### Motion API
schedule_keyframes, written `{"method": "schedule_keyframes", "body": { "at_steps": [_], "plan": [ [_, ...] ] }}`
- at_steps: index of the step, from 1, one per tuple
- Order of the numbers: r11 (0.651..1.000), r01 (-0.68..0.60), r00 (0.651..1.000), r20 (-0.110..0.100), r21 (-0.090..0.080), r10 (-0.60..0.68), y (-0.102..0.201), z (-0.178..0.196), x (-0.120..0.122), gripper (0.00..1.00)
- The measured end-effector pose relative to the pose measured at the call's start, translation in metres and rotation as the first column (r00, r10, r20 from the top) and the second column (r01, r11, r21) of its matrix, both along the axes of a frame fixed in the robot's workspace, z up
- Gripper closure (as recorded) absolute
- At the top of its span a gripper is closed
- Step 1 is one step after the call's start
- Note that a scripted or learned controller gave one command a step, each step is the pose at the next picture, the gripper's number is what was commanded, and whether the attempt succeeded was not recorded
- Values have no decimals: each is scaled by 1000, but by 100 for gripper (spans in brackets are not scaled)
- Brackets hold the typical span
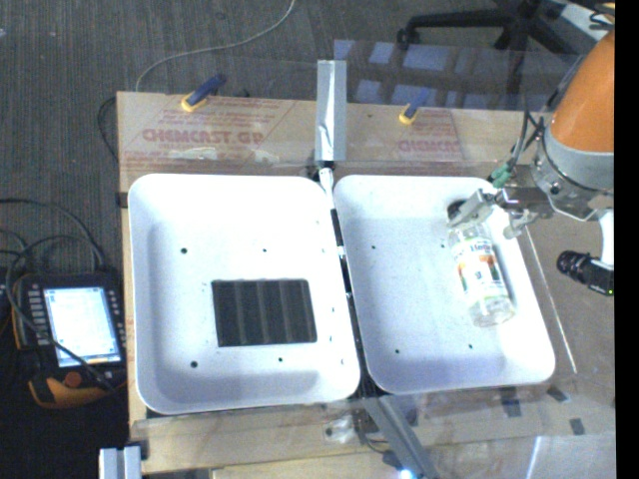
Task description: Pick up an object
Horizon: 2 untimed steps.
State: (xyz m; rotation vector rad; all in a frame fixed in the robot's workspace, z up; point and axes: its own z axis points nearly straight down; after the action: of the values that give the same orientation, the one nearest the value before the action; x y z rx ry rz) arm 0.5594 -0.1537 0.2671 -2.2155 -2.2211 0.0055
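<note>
pincer [496, 211] above one bottle [480, 270]; two bins [160, 208]

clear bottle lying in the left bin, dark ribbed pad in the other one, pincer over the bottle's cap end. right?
Bins are swapped. The camera view shows the clear bottle lying in the right bin, and the dark ribbed pad in the left bin. The pincer is over the bottle's cap end, as you said.
</note>
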Motion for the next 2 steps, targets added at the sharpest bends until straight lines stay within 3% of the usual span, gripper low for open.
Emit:
{"method": "schedule_keyframes", "body": {
  "at_steps": [1, 2],
  "plan": [
    [996, -92, 996, 1, 0, 92, -66, -67, -13, 0],
    [984, -175, 984, 11, 3, 175, -64, -167, 9, 0]
  ]
}}
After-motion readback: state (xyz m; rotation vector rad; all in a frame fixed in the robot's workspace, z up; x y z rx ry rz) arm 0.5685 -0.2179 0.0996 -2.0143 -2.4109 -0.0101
